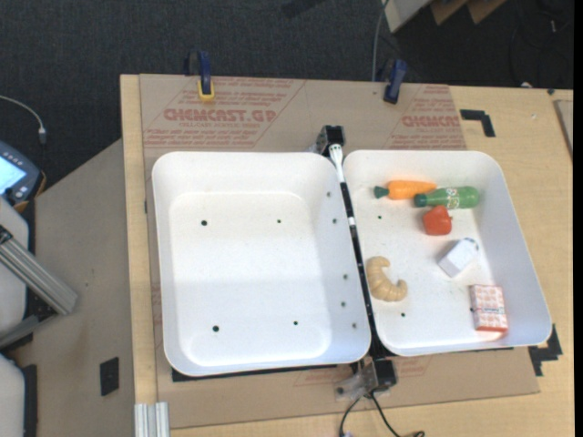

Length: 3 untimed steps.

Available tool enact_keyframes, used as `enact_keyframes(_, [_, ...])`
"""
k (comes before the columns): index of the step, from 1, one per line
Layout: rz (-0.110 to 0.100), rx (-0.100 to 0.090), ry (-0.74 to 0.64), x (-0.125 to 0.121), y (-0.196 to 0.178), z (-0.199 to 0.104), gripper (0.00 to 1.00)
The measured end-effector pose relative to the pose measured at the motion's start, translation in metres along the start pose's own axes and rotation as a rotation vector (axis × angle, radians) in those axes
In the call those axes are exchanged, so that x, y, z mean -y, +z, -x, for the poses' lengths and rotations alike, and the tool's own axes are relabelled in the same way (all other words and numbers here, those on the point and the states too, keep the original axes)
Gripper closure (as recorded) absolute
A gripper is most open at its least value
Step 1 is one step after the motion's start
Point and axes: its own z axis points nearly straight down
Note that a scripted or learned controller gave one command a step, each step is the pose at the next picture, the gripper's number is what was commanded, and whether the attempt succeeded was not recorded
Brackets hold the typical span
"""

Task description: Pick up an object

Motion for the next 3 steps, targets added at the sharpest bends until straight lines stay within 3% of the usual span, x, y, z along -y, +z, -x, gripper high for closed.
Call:
enact_keyframes(1, [-0.024, -0.01, 0.002, 0.003, 0.156, -0.016, 1.0])
enact_keyframes(2, [-0.013, -0.005, 0.006, -0.014, 0.199, 0.038, 1.0])
enact_keyframes(3, [-0.013, -0.008, -0.003, -0.006, 0.271, -0.022, 1.0])
